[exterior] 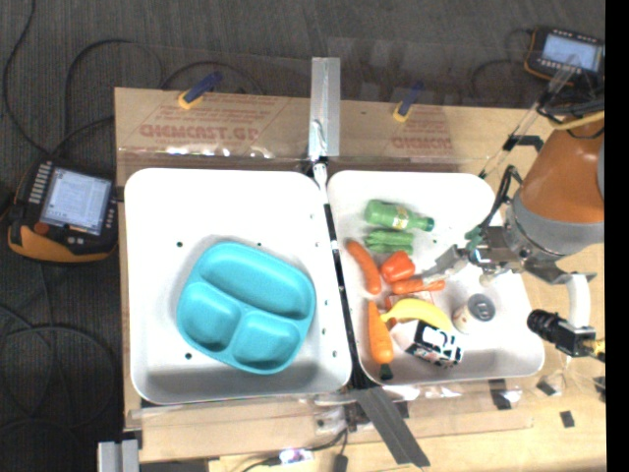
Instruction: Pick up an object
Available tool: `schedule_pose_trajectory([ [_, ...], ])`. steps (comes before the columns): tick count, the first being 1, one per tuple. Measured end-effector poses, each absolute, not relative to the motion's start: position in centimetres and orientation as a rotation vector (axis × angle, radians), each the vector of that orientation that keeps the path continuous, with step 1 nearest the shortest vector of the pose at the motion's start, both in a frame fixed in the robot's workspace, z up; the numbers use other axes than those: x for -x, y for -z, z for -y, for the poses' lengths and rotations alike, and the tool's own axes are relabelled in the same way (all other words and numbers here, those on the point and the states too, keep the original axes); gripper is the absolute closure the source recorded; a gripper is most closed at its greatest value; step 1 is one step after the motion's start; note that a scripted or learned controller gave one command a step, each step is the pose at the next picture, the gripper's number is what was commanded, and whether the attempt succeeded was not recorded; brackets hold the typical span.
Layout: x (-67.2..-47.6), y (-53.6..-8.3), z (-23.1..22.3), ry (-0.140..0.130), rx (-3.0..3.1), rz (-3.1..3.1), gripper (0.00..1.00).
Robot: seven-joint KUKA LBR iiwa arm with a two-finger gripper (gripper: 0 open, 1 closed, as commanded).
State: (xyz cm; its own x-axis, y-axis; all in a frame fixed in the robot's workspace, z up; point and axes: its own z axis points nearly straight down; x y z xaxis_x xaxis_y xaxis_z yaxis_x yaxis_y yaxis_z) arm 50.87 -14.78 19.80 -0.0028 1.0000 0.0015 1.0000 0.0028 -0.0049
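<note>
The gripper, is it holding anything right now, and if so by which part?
Nothing is held. The gripper hangs over the right bin beside the red pepper, with no object between its fingers.

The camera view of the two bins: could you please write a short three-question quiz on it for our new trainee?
1. True or false: the blue tray lies in the left bin.
2. Which lies nearest the green bottle? A) banana B) toy car C) green pepper
3. Fill in: the gripper hangs over the ____ bin.

Key: 1 true; 2 C; 3 right.
</note>
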Motion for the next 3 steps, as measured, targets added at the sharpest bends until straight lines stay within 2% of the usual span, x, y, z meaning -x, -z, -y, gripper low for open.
schedule_pose_trajectory([
  [1, -51.7, -8.9, 13.3, 0.013, 1.831, 2.561, 0.0],
  [2, -51.7, -9.7, 13.3, 0.013, 1.832, 2.559, 1.0],
  [3, -48.4, -22.2, 10.3, -0.001, 1.588, 2.707, 1.0],
])
